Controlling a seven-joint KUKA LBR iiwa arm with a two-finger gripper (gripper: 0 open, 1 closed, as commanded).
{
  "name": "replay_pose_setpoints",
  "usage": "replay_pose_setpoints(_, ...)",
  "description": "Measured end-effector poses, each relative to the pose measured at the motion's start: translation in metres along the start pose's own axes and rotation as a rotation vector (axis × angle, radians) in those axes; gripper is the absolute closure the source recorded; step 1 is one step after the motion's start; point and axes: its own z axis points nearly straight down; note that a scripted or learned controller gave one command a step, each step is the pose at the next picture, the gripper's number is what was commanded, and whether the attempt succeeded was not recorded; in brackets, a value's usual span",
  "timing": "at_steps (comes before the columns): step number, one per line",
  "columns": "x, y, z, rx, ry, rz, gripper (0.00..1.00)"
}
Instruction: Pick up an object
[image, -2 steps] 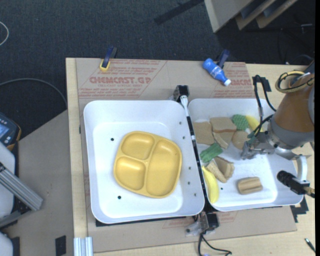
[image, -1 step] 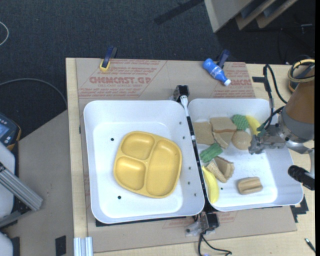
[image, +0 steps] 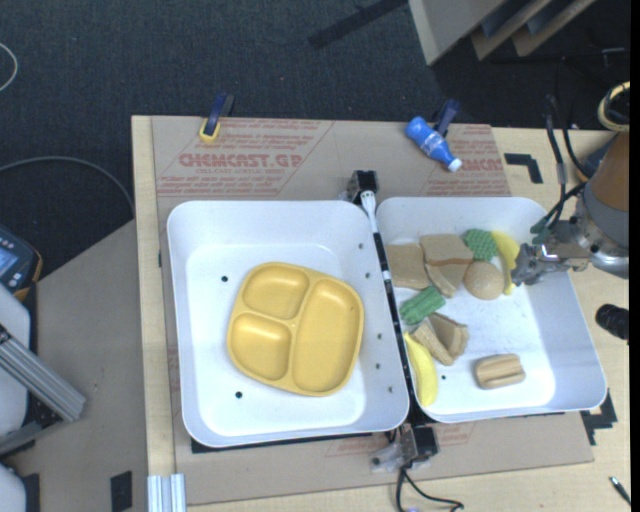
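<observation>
Camera view: two white bins sit side by side at frame centre. The left bin (image: 190, 300) carries one yellow divided tray (image: 296, 328). The right bin (image: 570, 340) heaps roughly nine toy foods (image: 455, 300) within reach. The hand (image: 528, 268) hovers at their right edge; grip unclear.

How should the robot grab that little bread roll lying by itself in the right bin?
Probably from straight above, fingers closing across the bread roll's short middle. It lies flat on the right bin's floor with bare space around it, so nothing crowds the gripper.
</observation>
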Motion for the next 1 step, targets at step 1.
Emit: replay_pose_setpoints(1, -0.0002, 0.0014, -0.0231, 0.002, 0.001, 0.000, 1.00)
